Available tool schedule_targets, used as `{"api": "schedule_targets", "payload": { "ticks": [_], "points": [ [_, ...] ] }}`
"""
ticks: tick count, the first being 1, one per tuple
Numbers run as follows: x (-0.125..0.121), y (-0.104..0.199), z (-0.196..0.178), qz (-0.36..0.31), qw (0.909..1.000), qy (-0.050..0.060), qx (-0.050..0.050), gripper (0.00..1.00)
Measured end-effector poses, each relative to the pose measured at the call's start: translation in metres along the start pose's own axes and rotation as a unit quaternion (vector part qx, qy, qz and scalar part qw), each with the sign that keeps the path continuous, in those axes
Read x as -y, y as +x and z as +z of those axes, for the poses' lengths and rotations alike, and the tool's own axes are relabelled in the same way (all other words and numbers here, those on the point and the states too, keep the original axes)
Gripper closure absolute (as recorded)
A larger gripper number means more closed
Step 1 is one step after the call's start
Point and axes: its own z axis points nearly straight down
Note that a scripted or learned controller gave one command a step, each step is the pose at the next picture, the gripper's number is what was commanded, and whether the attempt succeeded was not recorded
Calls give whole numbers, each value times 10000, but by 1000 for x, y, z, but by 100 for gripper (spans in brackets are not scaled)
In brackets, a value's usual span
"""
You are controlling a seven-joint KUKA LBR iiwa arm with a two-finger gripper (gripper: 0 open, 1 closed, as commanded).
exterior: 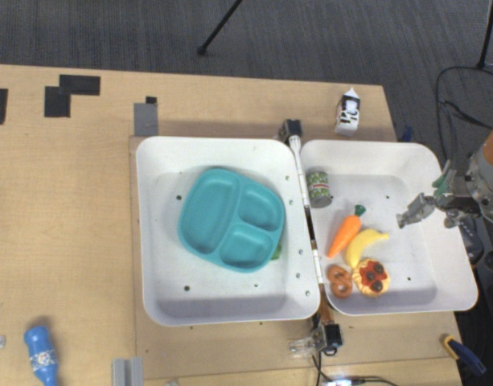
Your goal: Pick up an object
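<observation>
My gripper (433,214) hangs over the right side of the right bin (415,161), open, with nothing between its fingers. To its left in that bin lie a small green can (318,187), an orange carrot (345,232), a yellow banana (363,245), a brown pretzel (339,279) and a round red-topped pastry (371,277). All of them are well apart from the gripper. A teal divided plate (232,219) fills the middle of the left bin (162,296).
A small black-and-white carton (348,111) stands on the bench behind the right bin. A blue bottle (41,355) lies at the bench's front left. A divider rail (304,207) runs between the bins. Bare bin floor lies under the gripper.
</observation>
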Motion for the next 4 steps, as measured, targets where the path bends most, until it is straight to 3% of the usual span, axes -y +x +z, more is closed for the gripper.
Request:
{"api": "schedule_targets", "payload": {
  "ticks": [1,2,3,4],
  "points": [
    [8,44,122,991,9951,15,-2,0],
    [10,59,148,-731,9973,-32,13,0],
    [7,59,137,-738,9973,-60,15,100],
    [8,59,137,-740,9972,-57,15,0]
  ]
}}
